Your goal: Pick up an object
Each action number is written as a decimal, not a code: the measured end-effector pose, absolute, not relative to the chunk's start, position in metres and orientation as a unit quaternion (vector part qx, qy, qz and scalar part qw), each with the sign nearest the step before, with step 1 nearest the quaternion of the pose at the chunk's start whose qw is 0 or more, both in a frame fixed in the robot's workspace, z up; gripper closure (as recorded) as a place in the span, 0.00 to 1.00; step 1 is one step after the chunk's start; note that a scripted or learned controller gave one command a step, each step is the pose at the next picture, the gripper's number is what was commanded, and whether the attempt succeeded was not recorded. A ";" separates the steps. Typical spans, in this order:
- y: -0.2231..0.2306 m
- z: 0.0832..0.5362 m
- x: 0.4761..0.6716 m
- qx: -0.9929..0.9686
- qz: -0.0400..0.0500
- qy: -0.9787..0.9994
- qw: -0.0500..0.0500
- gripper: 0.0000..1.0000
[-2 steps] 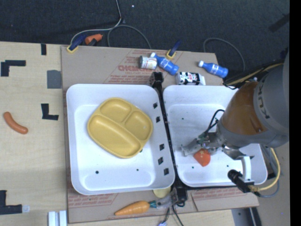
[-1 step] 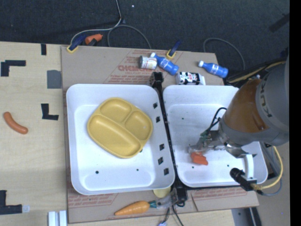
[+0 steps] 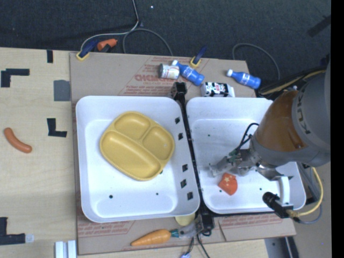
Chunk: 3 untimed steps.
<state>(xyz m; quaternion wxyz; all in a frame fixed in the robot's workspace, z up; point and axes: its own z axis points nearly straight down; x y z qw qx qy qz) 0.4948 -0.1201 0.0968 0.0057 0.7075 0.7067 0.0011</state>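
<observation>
Cardboard sheet [image 3: 134,77] covers the wooden bench under two shallow white bins sitting side by side, with dark carpet along the back. In the right bin [image 3: 226,109] there's a small red-orange object [image 3: 228,184], looks like a strawberry or tomato piece, lying on the bin floor toward the front. The claw [image 3: 219,168] sits just above and to the left of it, very near, maybe brushing it, but nothing is clearly between the tips, and honestly I can't tell how far open it is because it's a blur of grey metal from this angle. The arm [image 3: 293,128] comes in from the right with its orange band right over the bin. The left bin [image 3: 86,144] holds a yellow divided plate [image 3: 137,144]. Behind the bins are two blue bottles [image 3: 192,74], a small white bottle [image 3: 168,70] and a black and white carton [image 3: 217,89]. Red print on the cardboard is upside down and too small to read. A toy carrot [image 3: 151,237] lies in front and a toy sausage [image 3: 17,140] is off on the left.
</observation>
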 end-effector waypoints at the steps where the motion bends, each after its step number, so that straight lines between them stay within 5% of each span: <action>1: -0.106 0.087 0.486 0.708 0.001 0.707 0.006 0.00; 2: -0.150 0.140 0.484 0.708 0.000 0.706 0.003 0.00; 3: -0.101 0.085 0.485 0.707 -0.001 0.707 0.003 0.00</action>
